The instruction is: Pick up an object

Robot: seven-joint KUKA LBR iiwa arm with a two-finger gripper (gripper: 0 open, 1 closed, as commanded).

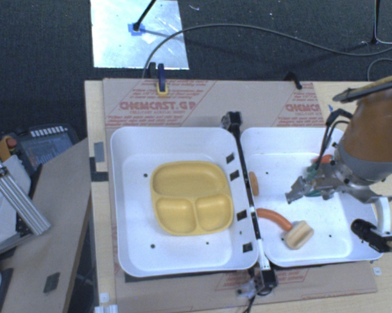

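Centrally, glossy yellow three-compartment tray (188, 197)

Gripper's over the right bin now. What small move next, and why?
Probably shift the gripper down-frame and lower it toward the tan block. The gripper hangs over bare floor of the right bin, nothing shows between its tips, and the block with the orange curved piece beside it lies just below in the view.

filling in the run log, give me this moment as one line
arm: over right bin | gripper: above bin floor | carrot, wooden block: lying untouched | yellow tray: left bin
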